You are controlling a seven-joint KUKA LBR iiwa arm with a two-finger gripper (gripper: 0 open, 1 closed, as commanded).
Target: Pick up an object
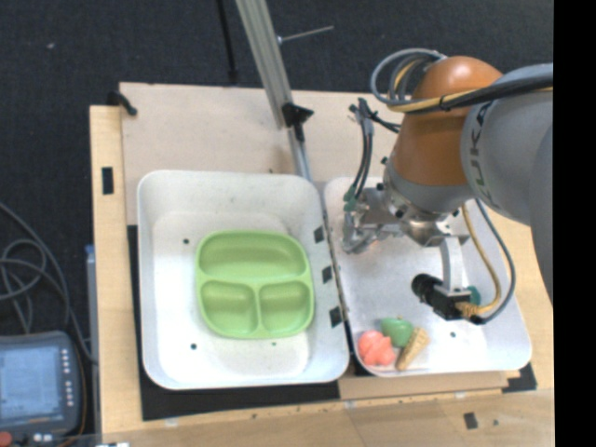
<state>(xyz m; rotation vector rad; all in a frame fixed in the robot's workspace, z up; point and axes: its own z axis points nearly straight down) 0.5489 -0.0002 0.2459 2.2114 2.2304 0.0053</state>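
The claw (358, 236) hangs at the right bin's (503, 343) far-left side; open or shut, I cannot tell. Toys (pink (375, 346), green (398, 328), cone (413, 347)) lie at near edge, so approach vertical, w/ centred aim.

Green tray (253, 283) in left bin (168, 203)

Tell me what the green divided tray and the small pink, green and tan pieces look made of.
Green tray: likely molded plastic, matte, uniform colour, rounded compartments. Pink piece, green piece and tan piece: probably plastic or foam toy food; too small to tell.
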